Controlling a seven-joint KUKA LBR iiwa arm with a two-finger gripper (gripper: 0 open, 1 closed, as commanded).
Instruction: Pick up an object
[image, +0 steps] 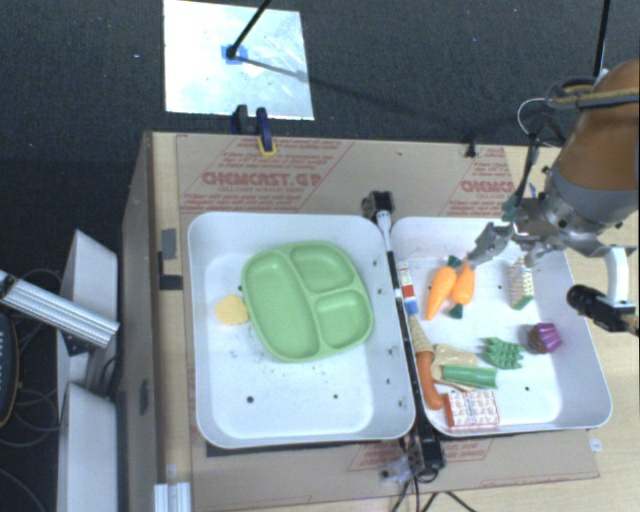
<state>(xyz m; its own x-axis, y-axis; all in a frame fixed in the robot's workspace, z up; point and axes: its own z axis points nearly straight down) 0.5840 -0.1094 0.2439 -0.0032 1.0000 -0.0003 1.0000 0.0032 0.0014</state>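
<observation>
Hovering over right bin (590, 400), gripper (508, 245) with jaws spread wide, holding nothing. Nearest target: toy carrots (450, 285), just beside left fingertip (corn cob (518, 286) by the other). Best lowered straight, centred over one carrot before closing.

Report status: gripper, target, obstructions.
Two-finger gripper open over right white bin, holding nothing. Orange toy carrots nearest. Pale corn cob close beside.

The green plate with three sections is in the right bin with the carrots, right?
No. The green plate lies in the left bin, beside a small yellow piece. The carrots are in the right bin, as the camera view shows.
</observation>
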